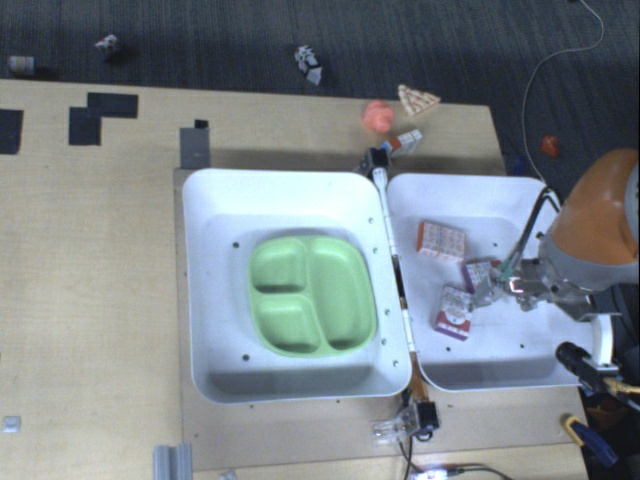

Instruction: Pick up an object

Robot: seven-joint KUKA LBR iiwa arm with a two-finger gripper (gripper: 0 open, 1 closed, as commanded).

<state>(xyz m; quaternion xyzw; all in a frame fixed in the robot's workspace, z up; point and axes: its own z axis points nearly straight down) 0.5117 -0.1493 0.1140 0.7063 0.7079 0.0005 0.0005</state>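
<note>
Gripper [492, 286]: you find it low in the right bin [520, 353], reaching in from the right beneath the orange band [600, 218]; whether it is open or closed, you cannot tell. Packet [478, 272]: grey and pink, lying at the gripper tip, contact unclear. Box [441, 238]: red and white, up and left of the packet. Card [454, 313]: dark red and white, just below the gripper. Tray [310, 294]: green, three compartments, in the left bin [215, 268]. Ball [378, 116]: pink, on the bench beyond the bins.
</note>
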